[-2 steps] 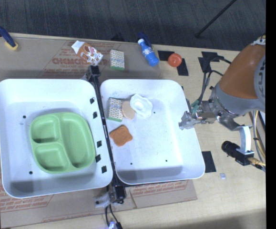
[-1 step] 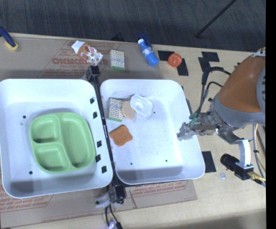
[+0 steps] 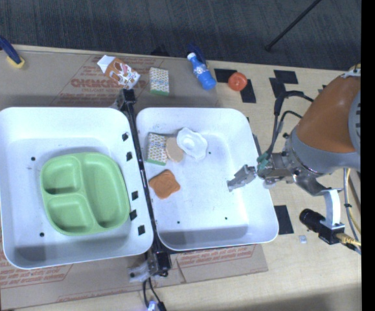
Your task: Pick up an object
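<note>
The right bin (image 3: 239, 229) holds an orange-brown piece (image 3: 165, 184) near its left wall, a green-and-white packet (image 3: 155, 148), a tan round disc (image 3: 173, 149) and a white crumpled object (image 3: 193, 143) toward its back left. My gripper (image 3: 241, 177) hangs over the right side of this bin, well to the right of those objects. Nothing shows between its fingers.
The left bin (image 3: 6, 193) contains a green divided plate (image 3: 83, 192). Behind the bins on the bench lie a snack wrapper (image 3: 118, 72), a small green packet (image 3: 159, 81), a blue bottle (image 3: 202, 72), an orange ball (image 3: 238, 81) and a blue-yellow clamp (image 3: 10, 51).
</note>
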`<state>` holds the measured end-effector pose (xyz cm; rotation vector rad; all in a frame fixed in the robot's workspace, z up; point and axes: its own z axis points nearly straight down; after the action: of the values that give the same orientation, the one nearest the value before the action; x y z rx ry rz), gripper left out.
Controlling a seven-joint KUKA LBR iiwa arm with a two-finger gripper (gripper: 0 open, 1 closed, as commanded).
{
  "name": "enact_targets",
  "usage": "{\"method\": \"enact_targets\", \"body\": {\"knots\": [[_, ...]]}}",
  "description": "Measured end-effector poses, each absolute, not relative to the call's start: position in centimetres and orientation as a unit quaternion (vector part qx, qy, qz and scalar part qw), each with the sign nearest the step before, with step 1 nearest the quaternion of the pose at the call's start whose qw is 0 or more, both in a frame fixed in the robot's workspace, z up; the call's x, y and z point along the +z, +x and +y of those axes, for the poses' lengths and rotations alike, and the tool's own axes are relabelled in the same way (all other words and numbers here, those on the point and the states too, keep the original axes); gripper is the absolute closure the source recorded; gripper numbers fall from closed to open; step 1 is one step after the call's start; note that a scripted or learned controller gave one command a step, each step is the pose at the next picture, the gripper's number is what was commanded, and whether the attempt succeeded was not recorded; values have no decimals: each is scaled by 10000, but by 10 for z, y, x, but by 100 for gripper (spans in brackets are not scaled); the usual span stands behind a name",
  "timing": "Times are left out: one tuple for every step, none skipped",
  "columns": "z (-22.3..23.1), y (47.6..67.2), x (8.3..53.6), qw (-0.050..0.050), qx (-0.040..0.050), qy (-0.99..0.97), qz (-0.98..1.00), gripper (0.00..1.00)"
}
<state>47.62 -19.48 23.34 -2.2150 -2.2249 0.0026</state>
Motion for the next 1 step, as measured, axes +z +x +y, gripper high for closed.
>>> {"method": "enact_targets", "body": {"knots": [[-210, 480, 98, 38, 17, -7048, -7094, 0]]}}
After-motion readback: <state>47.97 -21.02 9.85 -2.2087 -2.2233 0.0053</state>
